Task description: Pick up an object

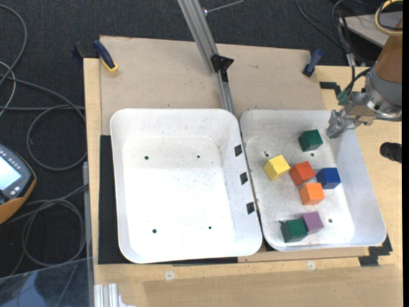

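Hovering at the right bin's far corner

Hanging above the right bin's (364,190) upper right edge, the gripper (337,125) carries nothing visible; its state cannot be told. The nearest cube, a dark green one (310,140), lies just to its left and slightly nearer the camera. Beyond it sit yellow (277,167), red (301,172), blue (329,177), orange (312,193), purple (313,221) and another green cube (294,229). The left bin (128,133) adjoins.

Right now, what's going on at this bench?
The arm's gripper hovers over the right bin, near its top right corner, just right of a dark green cube. Nothing is visibly held. Six other cubes lie in that bin: yellow, red, blue, orange, purple and a second green.
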